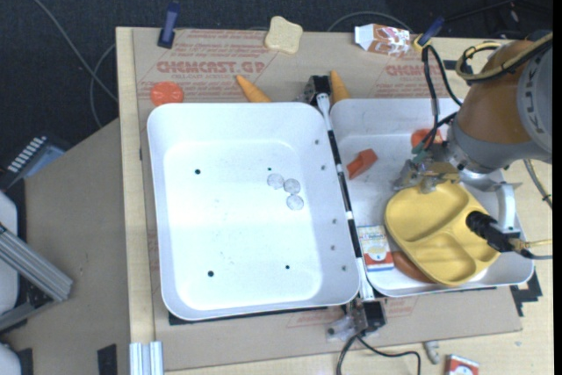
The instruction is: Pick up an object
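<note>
While lying in the right bin (386, 114) against its near wall, the yellow divided dish (435, 233) is sitting just below the gripper (428, 174). Apparently reaching down for a grasp, nothing yet lifted. Needing a settled descent onto the dish rim or the orange block (362, 162) nearby.

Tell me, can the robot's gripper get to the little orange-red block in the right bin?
Probably yes. The small orange-red block lies alone on the bare floor of the right white bin, nothing on it. The gripper hangs close to its right, by the yellow plastic dish.
</note>
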Action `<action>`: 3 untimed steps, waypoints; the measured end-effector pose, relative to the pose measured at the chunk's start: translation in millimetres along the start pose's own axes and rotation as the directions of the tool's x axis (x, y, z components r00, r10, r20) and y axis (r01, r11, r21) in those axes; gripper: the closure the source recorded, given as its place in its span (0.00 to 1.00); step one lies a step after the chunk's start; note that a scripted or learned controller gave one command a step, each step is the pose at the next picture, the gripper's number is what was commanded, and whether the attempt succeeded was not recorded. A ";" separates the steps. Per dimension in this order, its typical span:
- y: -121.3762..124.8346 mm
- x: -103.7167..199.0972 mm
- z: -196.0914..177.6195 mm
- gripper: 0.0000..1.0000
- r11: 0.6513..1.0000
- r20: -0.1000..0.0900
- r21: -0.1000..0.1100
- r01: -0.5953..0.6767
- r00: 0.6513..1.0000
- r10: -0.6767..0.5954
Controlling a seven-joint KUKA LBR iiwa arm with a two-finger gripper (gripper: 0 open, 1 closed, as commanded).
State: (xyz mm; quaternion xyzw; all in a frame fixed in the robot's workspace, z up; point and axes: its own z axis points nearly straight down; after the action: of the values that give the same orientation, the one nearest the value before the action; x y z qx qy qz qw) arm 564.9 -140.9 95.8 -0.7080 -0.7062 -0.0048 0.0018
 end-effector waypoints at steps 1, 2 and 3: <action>-9.6 48.4 10.4 1.00 1.000 0.006 0.003 0.005 1.000 -0.005; -16.8 92.1 -88.9 1.00 1.000 0.009 0.002 0.004 1.000 -0.004; -16.9 141.6 -111.4 1.00 1.000 0.009 0.003 0.004 1.000 -0.004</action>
State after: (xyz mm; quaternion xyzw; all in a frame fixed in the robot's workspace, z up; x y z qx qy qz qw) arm 547.9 -0.3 208.5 -0.7065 -0.7077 -0.0007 -0.0004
